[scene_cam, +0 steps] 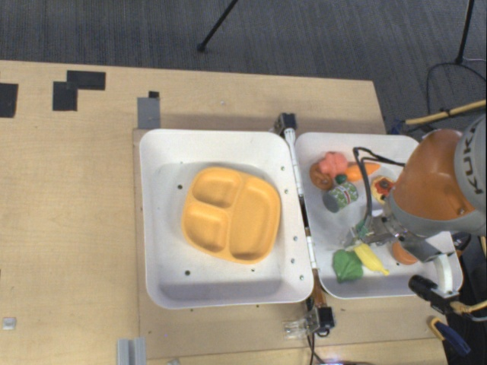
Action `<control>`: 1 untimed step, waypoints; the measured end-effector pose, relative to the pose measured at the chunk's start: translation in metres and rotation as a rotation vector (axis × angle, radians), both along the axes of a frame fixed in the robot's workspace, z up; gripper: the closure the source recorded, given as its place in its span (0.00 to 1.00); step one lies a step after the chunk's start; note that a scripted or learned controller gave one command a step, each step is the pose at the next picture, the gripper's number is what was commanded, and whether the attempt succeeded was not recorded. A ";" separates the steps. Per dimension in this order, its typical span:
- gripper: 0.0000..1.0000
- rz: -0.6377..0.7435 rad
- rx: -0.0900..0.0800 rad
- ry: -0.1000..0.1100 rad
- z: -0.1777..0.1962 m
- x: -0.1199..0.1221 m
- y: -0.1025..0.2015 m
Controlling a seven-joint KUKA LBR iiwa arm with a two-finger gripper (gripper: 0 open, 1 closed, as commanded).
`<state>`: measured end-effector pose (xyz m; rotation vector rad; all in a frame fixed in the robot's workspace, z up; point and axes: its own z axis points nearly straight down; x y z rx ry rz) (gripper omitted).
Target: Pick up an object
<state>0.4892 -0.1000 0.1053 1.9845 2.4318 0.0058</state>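
In the right bin (pixel 327 284), near its front edge, a yellow toy (pixel 370 258) lies touching a green toy (pixel 347 265). The gripper (pixel 370 233) hangs just above them; I cannot tell how it is set. It should go straight down on one toy, not both

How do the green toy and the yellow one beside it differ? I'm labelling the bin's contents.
The green toy is broad and lumpy, leaf-like; the yellow toy is slim and long, banana-like. The green one lies nearer the bin's left wall, the yellow one on its right, closer to the pincer. Both lie flat in the right-hand bin, side by side.
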 end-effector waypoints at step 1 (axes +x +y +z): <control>1.00 -0.580 0.002 0.004 0.079 -0.002 0.086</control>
